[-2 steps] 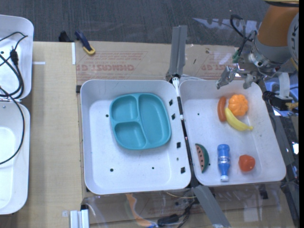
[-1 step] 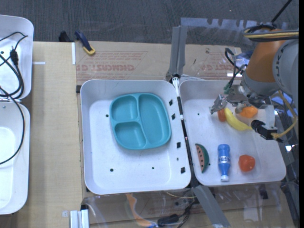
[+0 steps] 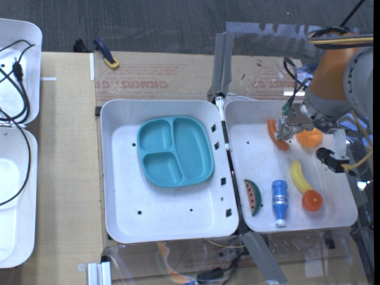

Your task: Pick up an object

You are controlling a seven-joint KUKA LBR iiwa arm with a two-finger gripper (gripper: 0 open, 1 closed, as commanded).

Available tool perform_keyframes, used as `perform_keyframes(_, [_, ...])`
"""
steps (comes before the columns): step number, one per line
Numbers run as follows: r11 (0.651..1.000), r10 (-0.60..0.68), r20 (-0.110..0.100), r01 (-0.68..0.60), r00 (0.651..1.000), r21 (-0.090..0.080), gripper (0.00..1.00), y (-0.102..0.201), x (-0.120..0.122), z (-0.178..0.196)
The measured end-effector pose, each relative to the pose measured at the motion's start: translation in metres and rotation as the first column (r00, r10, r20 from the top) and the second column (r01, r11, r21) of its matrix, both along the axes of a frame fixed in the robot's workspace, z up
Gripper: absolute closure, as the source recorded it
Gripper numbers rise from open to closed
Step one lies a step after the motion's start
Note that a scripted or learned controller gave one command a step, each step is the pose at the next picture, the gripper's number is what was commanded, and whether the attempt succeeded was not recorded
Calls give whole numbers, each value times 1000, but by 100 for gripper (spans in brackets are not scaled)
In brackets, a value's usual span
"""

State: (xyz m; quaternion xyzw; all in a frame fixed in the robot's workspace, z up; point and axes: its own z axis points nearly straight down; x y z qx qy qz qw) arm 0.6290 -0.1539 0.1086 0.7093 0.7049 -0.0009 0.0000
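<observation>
I had the gripper (image 3: 287, 129) down in the right bin (image 3: 261, 177), at its far side, hanging right over the upper end of an orange carrot-shaped toy (image 3: 275, 134). I judged this to be the reach-and-close stage of the pick: the tool was at the object, but nothing was lifted yet. From my slanted view I could not tell how the tool's tips stood, nor whether the carrot sat between them, so I would not call it a grasp.

The carrot lay flat on the bin floor, slim, tilted, its lower end pointing toward the bin's middle. Just beside it, toward the arm, sat a round orange fruit (image 3: 310, 138), partly hidden by the wrist. That neighbour was close enough that I thought a closing move might nudge it or catch it instead.

The next move, as I saw it, called for a firm close across the carrot's narrow body, then a straight lift to check that it came away.

Nearer me in the same bin were a banana (image 3: 300, 177), a tomato (image 3: 312, 200), a blue bottle (image 3: 279, 202) and a watermelon slice (image 3: 253, 197), all well apart from the tool. The left bin (image 3: 119, 177) held a teal divided plate (image 3: 176, 151).
</observation>
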Motion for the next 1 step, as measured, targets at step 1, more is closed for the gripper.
perform_keyframes(1, [1000, 0, 0, 0, 1000, 0, 0, 0, 0, 0])
